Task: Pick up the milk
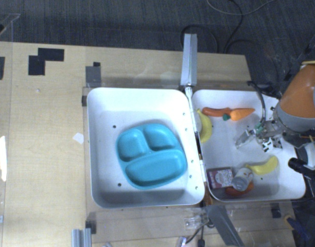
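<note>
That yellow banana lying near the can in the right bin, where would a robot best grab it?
Probably the middle of the banana, from straight above, closing across its narrow width: it lies flat on the bin floor, and one end sits close to the can.

Milk carton [220,178], right bin's near-left corner

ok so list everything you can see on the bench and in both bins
bench: 1, light wood, under both bins
left bin: 1, white
divided plate: 1, blue, three compartments, middle of left bin
right bin: 1, white
carrot: 1, orange, far side of right bin
bananas: 2, yellow, one at right bin's left wall, one near its right front
carton: 1, dark red, possibly the milk, front of right bin
can: 1, grey top, beside carton
arm: 1, grey and orange, over right bin
gripper: 1, metallic, above right bin's floor
</note>
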{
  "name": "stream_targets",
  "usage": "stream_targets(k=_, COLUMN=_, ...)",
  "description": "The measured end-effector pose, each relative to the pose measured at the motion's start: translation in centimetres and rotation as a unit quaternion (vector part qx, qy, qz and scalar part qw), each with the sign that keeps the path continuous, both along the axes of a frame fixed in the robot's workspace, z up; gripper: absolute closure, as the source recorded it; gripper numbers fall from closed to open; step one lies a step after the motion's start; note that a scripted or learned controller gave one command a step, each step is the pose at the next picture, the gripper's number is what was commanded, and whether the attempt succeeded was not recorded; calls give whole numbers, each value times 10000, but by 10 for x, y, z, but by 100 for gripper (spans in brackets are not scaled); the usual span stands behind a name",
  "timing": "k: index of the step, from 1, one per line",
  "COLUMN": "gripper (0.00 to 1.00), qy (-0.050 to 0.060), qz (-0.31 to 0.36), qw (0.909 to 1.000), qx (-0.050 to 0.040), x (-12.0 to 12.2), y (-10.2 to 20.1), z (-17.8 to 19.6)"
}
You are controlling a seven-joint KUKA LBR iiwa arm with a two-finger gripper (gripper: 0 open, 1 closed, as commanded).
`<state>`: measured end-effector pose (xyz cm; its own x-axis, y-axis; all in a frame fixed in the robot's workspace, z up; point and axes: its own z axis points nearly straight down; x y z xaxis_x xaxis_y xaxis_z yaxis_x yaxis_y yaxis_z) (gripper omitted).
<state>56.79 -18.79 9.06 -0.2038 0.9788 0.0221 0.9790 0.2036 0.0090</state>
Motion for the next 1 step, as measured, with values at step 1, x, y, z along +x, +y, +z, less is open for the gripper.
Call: stream_targets(k=1, gripper=0, qy=-28, qz=724, qw=9973, qx=-131, x=-29, y=11, z=105)
